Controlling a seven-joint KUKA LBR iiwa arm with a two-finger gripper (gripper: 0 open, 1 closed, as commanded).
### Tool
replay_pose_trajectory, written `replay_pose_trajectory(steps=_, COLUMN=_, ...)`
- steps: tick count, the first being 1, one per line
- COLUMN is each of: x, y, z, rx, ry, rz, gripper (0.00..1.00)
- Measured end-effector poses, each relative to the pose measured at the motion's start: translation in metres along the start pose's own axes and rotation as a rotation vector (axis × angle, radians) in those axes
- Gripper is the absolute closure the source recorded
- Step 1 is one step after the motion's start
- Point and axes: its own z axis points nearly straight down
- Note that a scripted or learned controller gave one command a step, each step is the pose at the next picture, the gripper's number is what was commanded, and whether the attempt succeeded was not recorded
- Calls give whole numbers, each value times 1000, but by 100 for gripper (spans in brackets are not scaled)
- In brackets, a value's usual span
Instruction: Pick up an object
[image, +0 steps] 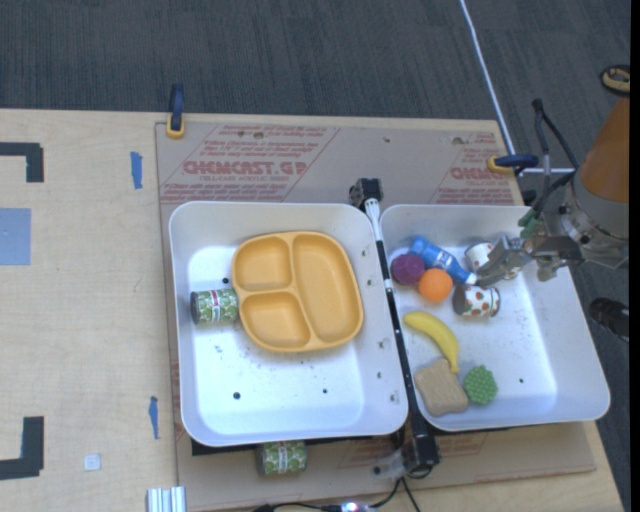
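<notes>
The grey arm reaches from the right over the right white bin (560, 395); its end effector (497, 264), grip state unclear, hovers above a spotted mushroom-shaped toy (477, 301).

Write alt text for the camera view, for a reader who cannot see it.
A grey robot arm reaches in from the right, its gripper low over toy food in the right white bin: orange, purple fruit, blue bottle, banana, bread slice, green piece. The left bin holds a yellow divided plate and a small can.
</notes>
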Motion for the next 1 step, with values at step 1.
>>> replay_pose_trajectory(steps=1, x=-5, y=24, z=150, rx=-4, ry=-2, rz=1, gripper=0)
